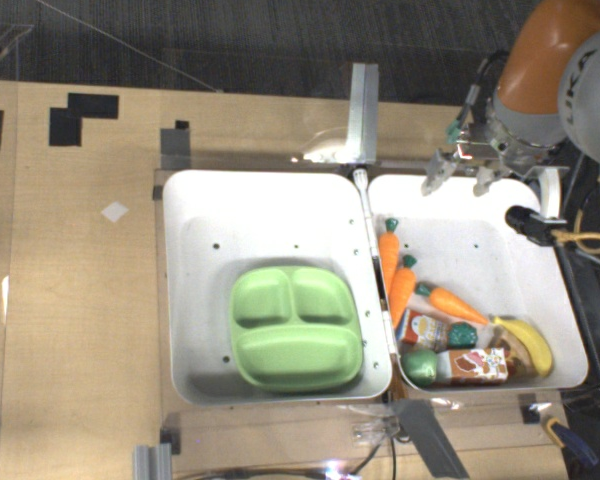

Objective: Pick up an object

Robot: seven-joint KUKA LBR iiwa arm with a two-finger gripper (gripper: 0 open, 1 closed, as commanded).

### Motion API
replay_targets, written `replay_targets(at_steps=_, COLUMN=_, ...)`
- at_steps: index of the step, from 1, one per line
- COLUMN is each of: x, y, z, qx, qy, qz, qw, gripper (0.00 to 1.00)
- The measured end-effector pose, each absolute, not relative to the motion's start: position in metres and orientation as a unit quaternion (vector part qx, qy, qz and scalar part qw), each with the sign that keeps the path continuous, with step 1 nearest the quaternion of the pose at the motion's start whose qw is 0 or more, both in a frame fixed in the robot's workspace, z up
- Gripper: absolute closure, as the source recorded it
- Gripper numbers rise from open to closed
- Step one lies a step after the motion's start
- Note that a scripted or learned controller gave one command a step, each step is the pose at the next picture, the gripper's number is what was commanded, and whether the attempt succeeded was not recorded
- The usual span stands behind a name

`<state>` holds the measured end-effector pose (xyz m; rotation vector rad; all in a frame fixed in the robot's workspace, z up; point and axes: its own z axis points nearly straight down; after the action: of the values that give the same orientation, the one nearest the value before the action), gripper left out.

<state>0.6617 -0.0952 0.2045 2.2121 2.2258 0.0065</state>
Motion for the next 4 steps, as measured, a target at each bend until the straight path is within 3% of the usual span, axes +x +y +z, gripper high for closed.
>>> replay_targets(at_steps=1, x=0.655, y=-0.098, z=0.148, qx=0.689, qy=0.725, qz=0.0017, qw=0.002, gripper=0.00)
replay_targets(at_steps=2, x=0.656, y=-0.098, z=0.149, qx=0.689, qy=0.725, qz=0.0019, qw=0.002, gripper=0.00)
replay_targets(at_steps=4, x=0.563, y=-0.139, z=0.093, qx=0.674, qy=0.739, qz=0.0025, qw=0.003, gripper=0.00)
